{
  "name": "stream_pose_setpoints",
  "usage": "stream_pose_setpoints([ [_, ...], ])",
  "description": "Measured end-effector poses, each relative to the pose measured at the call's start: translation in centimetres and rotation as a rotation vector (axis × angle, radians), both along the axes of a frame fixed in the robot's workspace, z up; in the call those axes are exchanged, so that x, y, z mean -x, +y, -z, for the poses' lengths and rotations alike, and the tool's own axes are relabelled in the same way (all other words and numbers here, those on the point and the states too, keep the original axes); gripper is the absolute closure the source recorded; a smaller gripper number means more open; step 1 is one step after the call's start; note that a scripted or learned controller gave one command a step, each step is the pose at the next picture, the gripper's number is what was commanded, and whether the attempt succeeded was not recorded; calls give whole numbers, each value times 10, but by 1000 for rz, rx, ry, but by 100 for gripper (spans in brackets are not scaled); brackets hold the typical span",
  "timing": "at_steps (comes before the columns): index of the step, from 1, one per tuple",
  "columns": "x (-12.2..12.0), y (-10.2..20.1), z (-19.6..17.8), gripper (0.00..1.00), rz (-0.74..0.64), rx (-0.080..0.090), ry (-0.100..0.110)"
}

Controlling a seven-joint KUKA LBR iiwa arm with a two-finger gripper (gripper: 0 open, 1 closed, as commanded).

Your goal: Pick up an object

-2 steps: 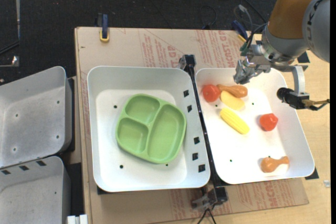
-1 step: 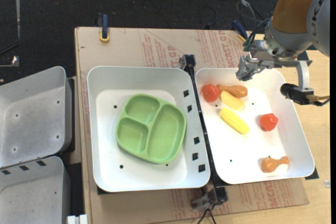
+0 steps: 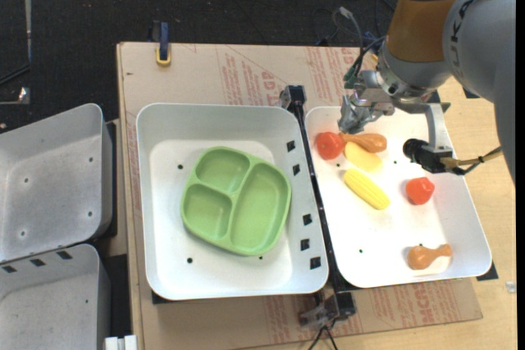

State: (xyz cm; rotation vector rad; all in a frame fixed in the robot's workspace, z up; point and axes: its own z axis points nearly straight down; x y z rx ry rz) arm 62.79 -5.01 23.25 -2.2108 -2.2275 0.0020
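Over on the right side, the arm (image 3: 459, 20) is cut off by the frame edge, so you only get the grey body and its orange band. Its bulk also covers the far corner of the right bin (image 3: 459, 246), and the claw (image 3: 354, 124) is a dark, cluttered lump, so honestly I can't tell how wide it's open or whether it has hold of anything. It hangs low over the far left part of that bin, just above the food there and looking close to touching it.

Counting from big to small: one desk (image 3: 213, 74) with a brownish board on top, and two white bins on it side by side. The left bin (image 3: 156, 143) holds one green divided plate (image 3: 236, 199) with three compartments, lying flat near the middle. The right bin has the task stuff, six toy foods as far as I can make out: one corn cob (image 3: 366, 189) around the middle, one yellow piece (image 3: 362, 156) half hidden under a drumstick (image 3: 367, 142), a second drumstick (image 3: 428, 256) down in the near right corner, and two red tomato-looking things, one (image 3: 330, 145) right beside the claw and the other (image 3: 419, 190) further right.
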Motion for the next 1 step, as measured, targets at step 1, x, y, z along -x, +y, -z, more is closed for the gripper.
stream_pose_setpoints([
  [1, 15, 60, 9, 100, -1, -1, 1],
])
